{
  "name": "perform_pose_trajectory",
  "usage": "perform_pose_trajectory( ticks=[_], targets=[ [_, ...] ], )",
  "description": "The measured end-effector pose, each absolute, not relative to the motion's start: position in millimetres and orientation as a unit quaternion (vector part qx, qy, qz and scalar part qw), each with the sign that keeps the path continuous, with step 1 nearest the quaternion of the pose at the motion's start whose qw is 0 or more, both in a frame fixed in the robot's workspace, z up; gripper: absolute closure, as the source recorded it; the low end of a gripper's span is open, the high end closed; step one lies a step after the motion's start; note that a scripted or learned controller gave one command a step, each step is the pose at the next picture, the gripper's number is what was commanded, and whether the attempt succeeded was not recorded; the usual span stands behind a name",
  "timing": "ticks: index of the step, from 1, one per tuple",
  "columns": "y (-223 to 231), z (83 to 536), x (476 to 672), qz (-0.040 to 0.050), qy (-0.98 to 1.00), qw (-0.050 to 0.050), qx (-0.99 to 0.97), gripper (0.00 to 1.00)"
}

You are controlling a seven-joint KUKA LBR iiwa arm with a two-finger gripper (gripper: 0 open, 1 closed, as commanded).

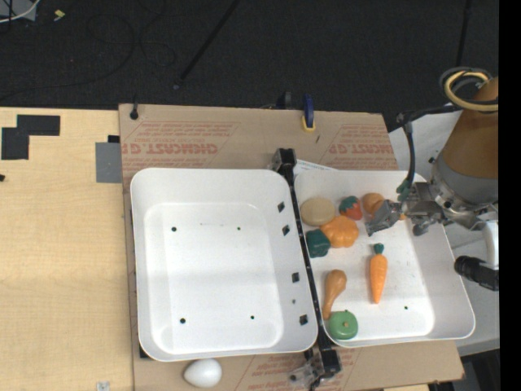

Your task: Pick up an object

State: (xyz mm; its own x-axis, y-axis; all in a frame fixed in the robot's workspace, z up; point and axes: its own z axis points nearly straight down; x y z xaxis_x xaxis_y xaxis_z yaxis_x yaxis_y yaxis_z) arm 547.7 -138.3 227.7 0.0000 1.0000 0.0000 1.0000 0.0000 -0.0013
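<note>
Over the right bin [444,320], the arm's hand [389,215] hangs low with its fingers spread and nothing between them, just beside an orange ball [372,202]. Below it lies a carrot [378,277], with a beige disc [317,212], an orange pepper [340,232] and a green apple [343,325] nearby

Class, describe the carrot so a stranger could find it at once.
Look in the right bin, the one holding toy food. The carrot lies alone near the middle, green top pointing away from the camera. It is long, tapered and orange, unlike its rounder neighbours.
</note>
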Motion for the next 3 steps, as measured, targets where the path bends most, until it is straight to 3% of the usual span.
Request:
perform_pose_trajectory(
  ticks=[1, 2, 3],
  targets=[
    [-164, 107, 490.1, 0.0049, -0.706, 0.008, -0.708, 0.00],
    [-166, 123, 494.3, 0.0010, -0.704, 0.002, -0.710, 1.00],
    [-124, 164, 557.5, -0.0020, -0.709, -0.001, -0.705, 1.00]
  ],
)
